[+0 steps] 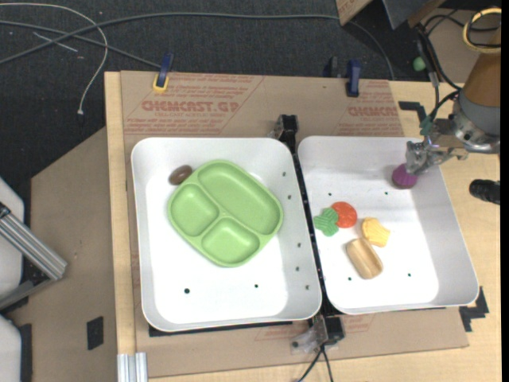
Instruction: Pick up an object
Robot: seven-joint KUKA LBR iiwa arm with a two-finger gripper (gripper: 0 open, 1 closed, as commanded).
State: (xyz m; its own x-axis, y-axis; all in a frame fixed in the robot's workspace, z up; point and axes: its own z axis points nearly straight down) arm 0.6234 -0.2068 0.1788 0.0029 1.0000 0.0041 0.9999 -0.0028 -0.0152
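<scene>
One fixed camera looks down at a slant on both white bins [151, 237]; the arm [481, 94] enters from the right.

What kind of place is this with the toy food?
Probably a robot lab. Two white bins sit on cardboard clamped to a bench, cables trail across the floor, and a robot's end effector hovers by toy food.

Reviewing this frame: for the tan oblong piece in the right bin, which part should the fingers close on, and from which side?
Probably grip the tan oblong piece across its narrow middle, coming straight down from above. It lies flat, its long axis running diagonally, so its long sides give the shorter span. The yellow piece sits close at its upper end, so the middle looks safer.
</scene>
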